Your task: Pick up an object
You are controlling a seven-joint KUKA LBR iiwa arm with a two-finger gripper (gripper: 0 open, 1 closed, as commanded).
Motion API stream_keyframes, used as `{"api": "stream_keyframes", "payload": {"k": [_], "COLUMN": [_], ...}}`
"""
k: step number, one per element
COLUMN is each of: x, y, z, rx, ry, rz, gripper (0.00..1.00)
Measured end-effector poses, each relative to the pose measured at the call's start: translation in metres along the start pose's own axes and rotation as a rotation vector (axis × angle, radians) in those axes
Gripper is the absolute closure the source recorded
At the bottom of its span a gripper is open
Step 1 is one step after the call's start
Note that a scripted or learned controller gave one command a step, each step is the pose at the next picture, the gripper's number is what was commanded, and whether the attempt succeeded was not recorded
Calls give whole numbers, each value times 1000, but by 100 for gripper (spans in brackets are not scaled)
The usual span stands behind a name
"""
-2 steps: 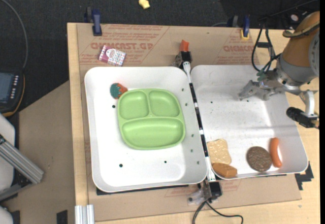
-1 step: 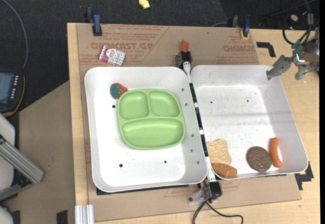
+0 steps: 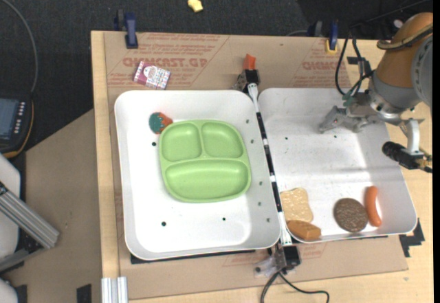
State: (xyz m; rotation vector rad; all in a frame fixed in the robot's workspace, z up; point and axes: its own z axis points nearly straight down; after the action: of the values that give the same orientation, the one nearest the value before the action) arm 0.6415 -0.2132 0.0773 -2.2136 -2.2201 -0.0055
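Note:
The right bin (image 3: 330, 157) holds several food toys along its near edge: a tan cracker (image 3: 297, 204), an orange-brown piece (image 3: 304, 230), a round brown patty (image 3: 351, 214) and an orange sausage (image 3: 373, 205). My gripper (image 3: 345, 120) hangs over the far part of this bin, well away from those items. Its fingers are spread open with nothing between them. In the left bin (image 3: 137, 178) lie a green divided plate (image 3: 203, 159) and a small red and teal object (image 3: 160, 121) at the plate's far left corner.
A black divider (image 3: 265, 150) runs between the two bins. A pink packet (image 3: 152, 74) lies on the cardboard behind the left bin. A black part (image 3: 404, 154) sticks in over the right bin's right rim. Blue clamps (image 3: 128, 28) hold the board's far edge.

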Motion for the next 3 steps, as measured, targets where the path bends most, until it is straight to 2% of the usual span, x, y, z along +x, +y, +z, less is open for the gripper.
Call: {"api": "stream_keyframes", "payload": {"k": [1,2,3], "x": [-2,-2,-3], "y": [1,1,25], "z": [-19,-18,-8], "rx": [-6,-5,15], "ry": [-8,-8,12], "rz": [-1,-1,0], "gripper": [100,0,0]}}
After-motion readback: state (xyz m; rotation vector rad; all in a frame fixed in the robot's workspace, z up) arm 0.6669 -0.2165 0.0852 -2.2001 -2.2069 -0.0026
